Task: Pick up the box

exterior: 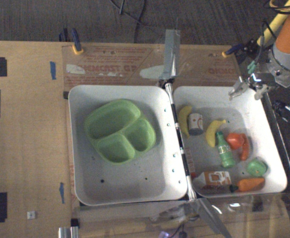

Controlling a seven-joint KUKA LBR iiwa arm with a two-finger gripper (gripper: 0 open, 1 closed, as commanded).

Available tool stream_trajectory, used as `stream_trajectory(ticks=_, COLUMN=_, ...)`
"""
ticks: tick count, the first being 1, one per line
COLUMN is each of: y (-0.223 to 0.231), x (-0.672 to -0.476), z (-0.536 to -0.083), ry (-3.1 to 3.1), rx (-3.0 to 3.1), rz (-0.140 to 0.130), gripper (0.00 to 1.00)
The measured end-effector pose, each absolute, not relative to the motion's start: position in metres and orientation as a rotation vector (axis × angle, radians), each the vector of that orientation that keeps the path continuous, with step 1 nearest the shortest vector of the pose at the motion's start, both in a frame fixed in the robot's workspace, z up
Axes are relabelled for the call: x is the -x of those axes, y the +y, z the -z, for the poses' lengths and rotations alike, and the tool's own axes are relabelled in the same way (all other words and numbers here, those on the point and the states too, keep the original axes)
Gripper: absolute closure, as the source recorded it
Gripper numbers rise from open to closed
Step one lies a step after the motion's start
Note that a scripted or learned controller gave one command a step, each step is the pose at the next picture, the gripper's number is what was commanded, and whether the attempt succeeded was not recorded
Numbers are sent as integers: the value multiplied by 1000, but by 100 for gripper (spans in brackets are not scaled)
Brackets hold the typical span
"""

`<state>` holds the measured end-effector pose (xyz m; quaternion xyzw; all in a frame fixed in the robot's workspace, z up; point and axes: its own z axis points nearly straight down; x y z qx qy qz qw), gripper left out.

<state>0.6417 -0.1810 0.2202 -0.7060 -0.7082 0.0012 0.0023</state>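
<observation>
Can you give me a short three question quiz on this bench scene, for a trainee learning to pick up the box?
1. True or false: the box lies in the same bin as the green divided plate.
2. Where does the gripper sit? A) over the left bin; B) above the far edge of the right bin; C) touching the carrot.
3. Fill in: the green bottle lies between a banana and an orange ___.

Key
1. False; the box is at the right bin's near edge.
2. B.
3. Cup.
</observation>
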Motion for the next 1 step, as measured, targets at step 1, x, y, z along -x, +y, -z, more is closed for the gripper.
stream_trajectory(ticks=1, y=-216, x=-604, z=-381, ry=-1819, rx=2560, rz=-6, gripper=0)
